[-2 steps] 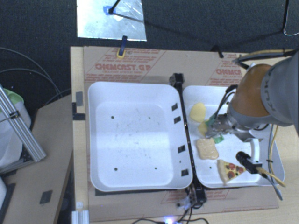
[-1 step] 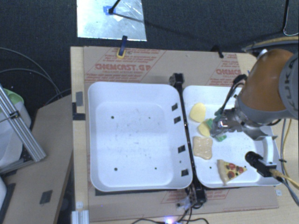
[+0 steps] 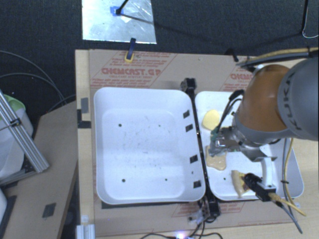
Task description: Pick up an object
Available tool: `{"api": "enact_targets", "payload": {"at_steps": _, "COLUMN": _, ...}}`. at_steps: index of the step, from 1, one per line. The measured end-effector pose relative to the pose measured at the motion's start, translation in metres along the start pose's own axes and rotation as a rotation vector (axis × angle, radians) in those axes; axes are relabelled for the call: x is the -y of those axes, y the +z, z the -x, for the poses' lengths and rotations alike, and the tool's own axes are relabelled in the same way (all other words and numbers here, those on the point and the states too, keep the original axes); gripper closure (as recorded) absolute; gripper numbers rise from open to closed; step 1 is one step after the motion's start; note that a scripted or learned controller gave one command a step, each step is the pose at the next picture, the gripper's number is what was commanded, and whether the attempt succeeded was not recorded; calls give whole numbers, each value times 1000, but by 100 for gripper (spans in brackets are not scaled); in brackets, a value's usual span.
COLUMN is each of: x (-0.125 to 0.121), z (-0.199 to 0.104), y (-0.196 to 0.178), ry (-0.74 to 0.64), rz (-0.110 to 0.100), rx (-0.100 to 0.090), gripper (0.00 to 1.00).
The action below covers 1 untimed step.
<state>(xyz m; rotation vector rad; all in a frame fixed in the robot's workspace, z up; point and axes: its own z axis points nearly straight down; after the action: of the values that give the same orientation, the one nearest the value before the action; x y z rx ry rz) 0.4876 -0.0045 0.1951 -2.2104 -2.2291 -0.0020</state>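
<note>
"CHEMCAST GP" on cardboard sheet (image 3: 130,71)

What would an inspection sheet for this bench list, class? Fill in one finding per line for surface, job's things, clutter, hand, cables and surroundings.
Surface: brown cardboard-covered bench bearing two shallow white bins, the left bin and the right bin.
Job's things: round yellow object, flat beige piece and pale tan piece, all in the right bin.
Clutter: small blue-and-yellow clip at the bench's far edge.
Hand: the hand is low over the right bin, above the beige piece; grip unclear.
Cables: black cables on the floor; yellowish hose along the arm.
Surroundings: dark carpet, shiny metal sheet.
</note>
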Motion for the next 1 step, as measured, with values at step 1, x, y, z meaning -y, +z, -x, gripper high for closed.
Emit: {"api": "enact_targets", "payload": {"at_steps": 1, "x": -1, "z": -24, "y": -155, "ry": -1, "rz": 21, "rx": -1, "gripper": 100}}
